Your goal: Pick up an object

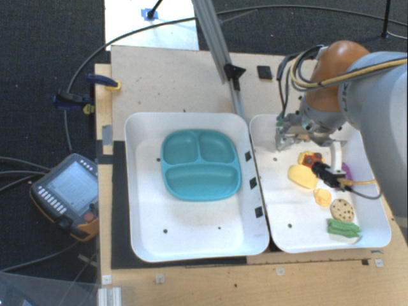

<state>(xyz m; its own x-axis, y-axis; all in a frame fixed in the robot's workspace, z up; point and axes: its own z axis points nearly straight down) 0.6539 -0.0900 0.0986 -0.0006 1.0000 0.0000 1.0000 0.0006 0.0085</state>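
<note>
My gripper (287, 138) hangs over the back left part of the right bin (280, 234), below the orange-banded wrist. It hovers just left of and behind a cluster of toy foods. The cluster holds a red and yellow piece (310, 159), a pale yellow lemon-shaped piece (302, 176) and a purple piece (345, 169). Toward the front lie a small yellow piece (322, 197), a speckled cookie (342, 210) and a green piece (343, 229). Nothing shows between the gripper's tips.
A teal divided plate (201, 164) lies in the left bin (146, 228). A grey pole (213, 34) slants down to the back of the bins. A teach pendant (67, 193) and cables lie on the floor at the left.
</note>
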